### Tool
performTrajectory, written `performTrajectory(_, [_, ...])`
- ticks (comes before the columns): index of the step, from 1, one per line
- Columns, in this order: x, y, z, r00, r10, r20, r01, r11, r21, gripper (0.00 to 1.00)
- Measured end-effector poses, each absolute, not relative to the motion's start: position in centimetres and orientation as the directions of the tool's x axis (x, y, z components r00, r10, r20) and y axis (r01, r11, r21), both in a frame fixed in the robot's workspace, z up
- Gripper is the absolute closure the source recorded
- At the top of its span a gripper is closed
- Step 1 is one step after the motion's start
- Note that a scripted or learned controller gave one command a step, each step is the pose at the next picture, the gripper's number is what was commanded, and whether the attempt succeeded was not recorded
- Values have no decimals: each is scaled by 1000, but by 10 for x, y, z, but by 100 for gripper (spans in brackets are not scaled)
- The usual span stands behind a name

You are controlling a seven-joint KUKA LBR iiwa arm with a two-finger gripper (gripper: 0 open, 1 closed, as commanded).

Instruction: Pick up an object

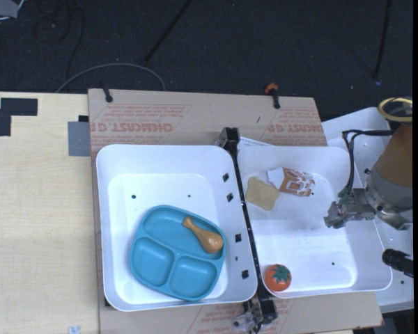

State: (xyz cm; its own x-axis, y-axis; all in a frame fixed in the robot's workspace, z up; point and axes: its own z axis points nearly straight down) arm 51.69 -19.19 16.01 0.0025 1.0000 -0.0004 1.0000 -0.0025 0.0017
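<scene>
Nothing is picked yet: your gripper (336,216) hangs at the right bin's (334,273) right wall, apparently holding nothing, its opening indiscernible, the tan sponge-like block (261,193) lying far-left there.

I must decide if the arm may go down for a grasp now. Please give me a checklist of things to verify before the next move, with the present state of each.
1. Gripper is above the right bin, at its right side: ok.
2. Fingers open for a grasp: cannot tell, they are too small and blurred.
3. Gripper carries nothing yet: cannot tell.
4. Targets in the right bin: tan sponge-like piece, printed packet, orange tomato-like toy: ok.
5. Gripper is directly over a target: not ok, all three lie to its left.
6. Left bin holds the blue divided plate with a toy drumstick; the arm is away from it: ok.
</scene>
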Motion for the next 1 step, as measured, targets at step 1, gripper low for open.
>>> performTrajectory(1, [518, -193, 213, -1, 1000, -1, 1000, 1, 3, 100])
